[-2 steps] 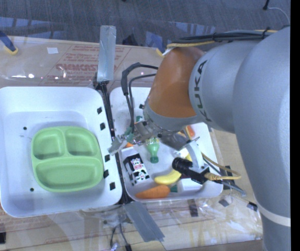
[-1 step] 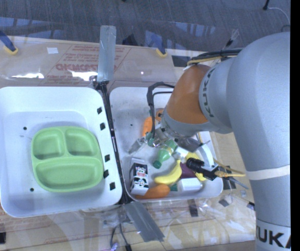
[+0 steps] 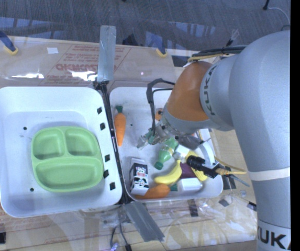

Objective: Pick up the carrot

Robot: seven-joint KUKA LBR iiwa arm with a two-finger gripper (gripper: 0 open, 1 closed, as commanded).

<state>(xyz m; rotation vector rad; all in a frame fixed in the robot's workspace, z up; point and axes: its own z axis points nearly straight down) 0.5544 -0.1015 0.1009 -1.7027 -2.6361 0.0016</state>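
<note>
The gripper (image 3: 157, 136) hangs over the middle of the right bin (image 3: 208, 188), and whether it is open or closed cannot be told. The carrot (image 3: 119, 128) lies at about nine o'clock from it, close against the bin's left wall, apart from the gripper. Its long axis runs twelve to six, green top at twelve. The grey arm (image 3: 254, 114) carries "KUKA" lettering near the wrist and lower down. The clear sheet on the bench (image 3: 60, 61) bears red print, unreadable.
</note>
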